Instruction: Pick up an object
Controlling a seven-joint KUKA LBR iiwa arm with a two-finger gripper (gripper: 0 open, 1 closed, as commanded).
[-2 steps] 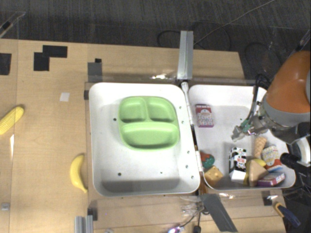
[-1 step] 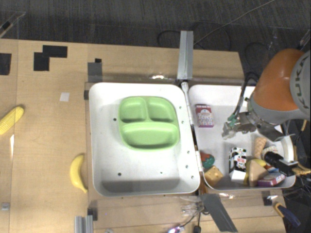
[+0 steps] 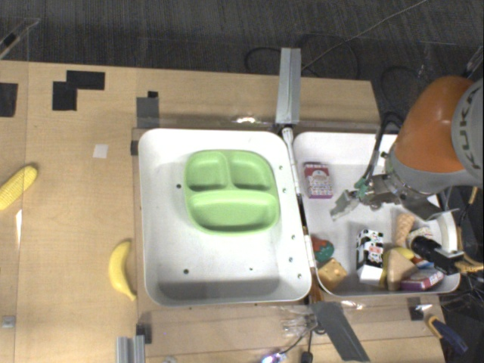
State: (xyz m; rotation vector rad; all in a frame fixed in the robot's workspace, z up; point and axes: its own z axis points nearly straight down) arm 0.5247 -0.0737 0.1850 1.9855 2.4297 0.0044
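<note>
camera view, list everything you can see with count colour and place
bins: 2, white, side by side on the bench
divided plate: 1, green, in the left bin
small packet: 1, red and white, upper left of the right bin
mixed small items: several, assorted colours, along the right bin's lower edge
bananas: 2, yellow, on the bench left of the bins
arm: 1, grey with orange band, over the right bin
gripper: 1, above the right bin's floor

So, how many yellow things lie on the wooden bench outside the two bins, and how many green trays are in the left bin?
Yellow banana: 1
Yellow corn cob: 1
Green divided tray, in the left bin: 1
Total: 3
</note>
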